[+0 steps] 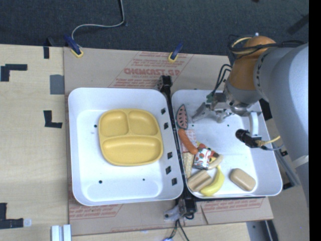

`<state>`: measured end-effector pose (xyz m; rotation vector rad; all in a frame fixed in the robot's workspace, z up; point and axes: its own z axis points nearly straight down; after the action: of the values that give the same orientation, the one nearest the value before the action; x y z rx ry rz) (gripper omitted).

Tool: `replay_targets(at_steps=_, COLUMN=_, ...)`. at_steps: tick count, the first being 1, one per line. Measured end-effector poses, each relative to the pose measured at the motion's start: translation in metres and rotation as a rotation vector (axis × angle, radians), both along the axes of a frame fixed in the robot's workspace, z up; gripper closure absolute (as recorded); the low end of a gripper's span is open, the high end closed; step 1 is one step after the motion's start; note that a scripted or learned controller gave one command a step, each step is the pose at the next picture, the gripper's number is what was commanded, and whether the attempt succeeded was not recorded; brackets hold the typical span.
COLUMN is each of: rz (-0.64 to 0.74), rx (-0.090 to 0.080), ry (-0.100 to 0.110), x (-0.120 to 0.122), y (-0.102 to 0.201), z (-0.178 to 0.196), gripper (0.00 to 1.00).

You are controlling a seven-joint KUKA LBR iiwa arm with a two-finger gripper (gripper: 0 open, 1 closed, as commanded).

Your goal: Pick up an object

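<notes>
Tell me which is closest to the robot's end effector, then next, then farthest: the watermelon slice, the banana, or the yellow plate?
From the end effector:
1. Watermelon slice, just to its left in the right bin.
2. Banana, at that bin's front edge.
3. Yellow plate, over in the left bin.

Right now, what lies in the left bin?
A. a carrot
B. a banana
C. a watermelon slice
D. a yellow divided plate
D: the yellow divided plate sits alone in the left bin; the banana, carrot and watermelon slice lie in the right bin.
</notes>
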<state>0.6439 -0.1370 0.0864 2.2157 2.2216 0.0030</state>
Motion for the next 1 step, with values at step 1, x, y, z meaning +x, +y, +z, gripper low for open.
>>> replay_targets(at_steps=1, rz=-0.002, rx=-0.002, ry=0.002, x=0.0249, y=0.0361, z=-0.001, gripper=0.0)
